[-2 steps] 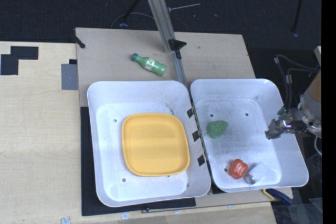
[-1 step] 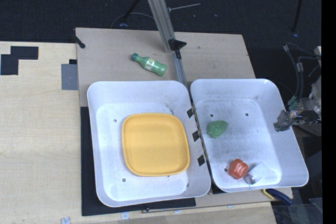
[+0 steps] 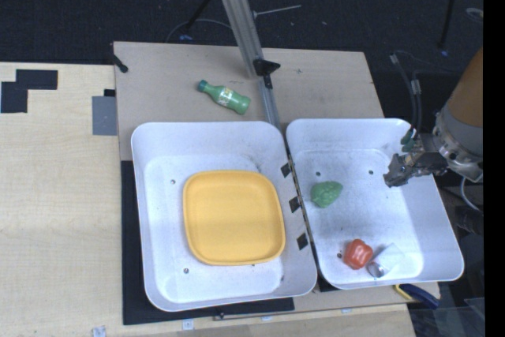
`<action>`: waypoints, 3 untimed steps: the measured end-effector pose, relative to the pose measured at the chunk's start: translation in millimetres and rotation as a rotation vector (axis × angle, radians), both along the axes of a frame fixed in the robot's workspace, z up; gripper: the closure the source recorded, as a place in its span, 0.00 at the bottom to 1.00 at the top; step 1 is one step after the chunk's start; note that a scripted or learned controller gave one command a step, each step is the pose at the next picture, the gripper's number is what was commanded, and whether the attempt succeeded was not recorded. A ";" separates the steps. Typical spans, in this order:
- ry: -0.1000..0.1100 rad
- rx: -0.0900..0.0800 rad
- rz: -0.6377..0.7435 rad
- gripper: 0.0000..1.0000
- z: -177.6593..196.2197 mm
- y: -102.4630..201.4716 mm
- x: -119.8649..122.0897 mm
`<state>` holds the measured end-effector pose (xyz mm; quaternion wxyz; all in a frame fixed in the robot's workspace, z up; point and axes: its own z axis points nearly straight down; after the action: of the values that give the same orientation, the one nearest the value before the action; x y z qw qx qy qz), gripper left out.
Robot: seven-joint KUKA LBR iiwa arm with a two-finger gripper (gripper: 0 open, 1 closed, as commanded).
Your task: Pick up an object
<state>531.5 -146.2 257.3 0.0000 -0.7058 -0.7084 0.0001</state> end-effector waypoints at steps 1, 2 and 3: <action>0.001 0.001 -0.001 1.00 -10.0 50.1 5.0; 0.000 0.000 0.000 1.00 -8.6 103.6 27.5; 0.002 0.001 0.000 1.00 -19.9 158.8 34.7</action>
<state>566.2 12.6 237.3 0.0009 -0.7058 -0.7084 0.0003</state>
